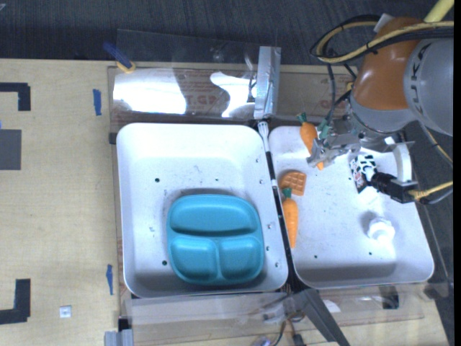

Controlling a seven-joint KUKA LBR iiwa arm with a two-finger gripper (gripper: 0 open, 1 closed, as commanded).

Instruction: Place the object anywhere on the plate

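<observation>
The small carrot [308, 135] lies in the far left corner of the right bin [338, 251], close to that bin's left wall and just short of its far edge. Its long axis runs roughly from the far edge toward the near edge. The green top points to the far edge, and the orange tip points nearward, leaning a little to the right.

The gripper [322, 158] hangs just beside the carrot's tip, on its right. From this slant I cannot tell whether it is apart or together, or whether it touches the carrot at all. The grey arm with its orange band reaches in over the bin's far right corner.

Near the carrot, along the same left wall, is a small orange waffle-like piece [293, 182]. Just beyond it toward the near edge lies a long carrot [290, 220], stretched parallel to the wall with its thin end nearward. By the right edge of this bin sits a black-and-white spotted thing [364, 170], and nearer the near right corner a small white thing [379, 229], too small to make out.

The blue plate [209, 215] rests in the left bin [144, 157], against the near edge and closer to its right wall, well apart from the small carrot with the two bin walls between them. It has one long compartment on the far side and two smaller ones on the near side, and its long axis runs left to right.
</observation>
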